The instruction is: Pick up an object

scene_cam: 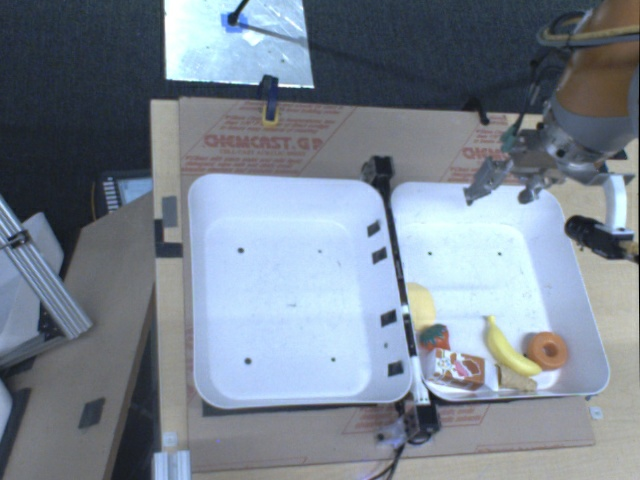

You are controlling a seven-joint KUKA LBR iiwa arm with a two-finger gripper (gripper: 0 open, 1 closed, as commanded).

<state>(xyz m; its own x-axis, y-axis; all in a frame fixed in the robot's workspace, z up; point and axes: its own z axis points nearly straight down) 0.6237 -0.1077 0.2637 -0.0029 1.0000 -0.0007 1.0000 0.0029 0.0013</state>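
I see the surface point(330, 128) carrying two white bins, left bin point(285, 288) and right bin point(480, 243). The pincer point(505, 183) hangs spread apart, gripping nothing, over the right bin's far edge. Clustered at the near end: banana point(505, 346), a small carton, possibly juice point(458, 369), orange ring point(547, 349).

The bench point(120, 268) is tan, with a sheet of brown printed cardboard point(300, 133) on top. 2 white bins sit on the cardboard, touching side by side: the left bin point(290, 298) and the right bin point(480, 258).
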